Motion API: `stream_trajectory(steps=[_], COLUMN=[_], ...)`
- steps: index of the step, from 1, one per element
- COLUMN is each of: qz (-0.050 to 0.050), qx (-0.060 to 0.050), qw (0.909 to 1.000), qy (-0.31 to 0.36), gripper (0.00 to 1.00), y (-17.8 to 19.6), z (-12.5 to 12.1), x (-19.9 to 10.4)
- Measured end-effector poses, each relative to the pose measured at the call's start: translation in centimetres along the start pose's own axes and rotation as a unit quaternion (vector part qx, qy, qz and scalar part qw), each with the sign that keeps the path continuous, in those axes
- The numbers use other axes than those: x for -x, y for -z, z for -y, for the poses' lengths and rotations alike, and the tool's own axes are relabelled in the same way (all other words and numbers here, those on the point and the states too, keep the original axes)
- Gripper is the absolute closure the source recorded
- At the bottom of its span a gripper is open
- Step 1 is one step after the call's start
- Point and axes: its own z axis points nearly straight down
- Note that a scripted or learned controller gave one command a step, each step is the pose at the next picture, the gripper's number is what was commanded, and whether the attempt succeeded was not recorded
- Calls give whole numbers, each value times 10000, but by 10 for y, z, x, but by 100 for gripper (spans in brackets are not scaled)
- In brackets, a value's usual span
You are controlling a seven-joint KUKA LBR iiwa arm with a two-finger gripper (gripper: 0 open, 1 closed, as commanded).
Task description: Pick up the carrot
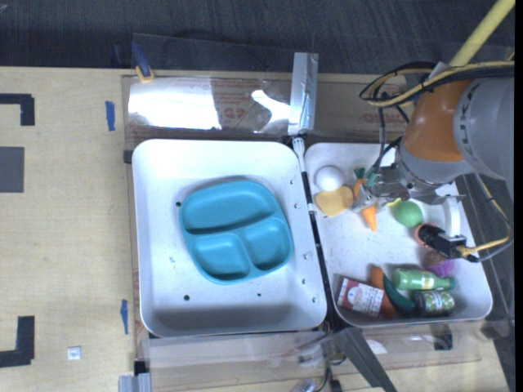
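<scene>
jaws point(374, 193) over carrot point(371, 216) in right bin point(343, 256); cannot tell if apart or together.

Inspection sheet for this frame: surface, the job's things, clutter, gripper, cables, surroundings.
Surface: two white bins side by side; left bin, right bin.
Job's things: carrot in the right bin, just under the gripper.
Clutter: blue divided tray in the left bin; white egg, yellow piece, green ball, green bottle, can, red packet in the right.
Gripper: gripper low above the carrot; finger state unclear.
Cables: yellow and black cables looping behind the arm.
Surroundings: clear plastic panel behind the left bin.
</scene>
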Motion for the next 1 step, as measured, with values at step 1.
stream_trajectory(steps=[1], qz=[5], qx=[-27], qw=[9863], qy=[-1650], gripper=[100], y=[86], z=[0], x=[-54])
